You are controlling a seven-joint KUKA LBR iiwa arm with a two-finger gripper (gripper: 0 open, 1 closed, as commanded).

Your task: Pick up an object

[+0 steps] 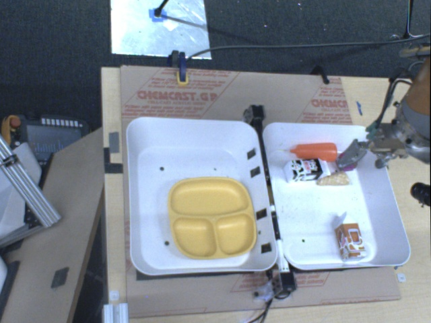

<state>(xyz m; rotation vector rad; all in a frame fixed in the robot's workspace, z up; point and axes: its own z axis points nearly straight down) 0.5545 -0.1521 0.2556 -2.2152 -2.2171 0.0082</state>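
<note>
In the camera view we see two shallow white bins side by side on the bench. The left bin [145, 147] holds a yellow divided tray [212, 217] with three compartments, lying flat toward the bin's near side.

The right bin [384, 207] holds four items. We find an orange carrot-shaped object [314, 151] lying on its side near the far wall. Just below it, touching or nearly touching, is a small black-and-white carton [304, 170]. To the right of the carton lies a small beige object [334, 179], too small for us to identify. Well apart from these, near the bin's near-right corner, an orange-and-white carton [351, 240] lies tilted.

The arm enters from the right, and the gripper [350, 156] sits low over the right bin, just beside the carrot-shaped object's right end and just above the beige object. We cannot tell how its claw stands, and we see nothing clamped in it.
</note>
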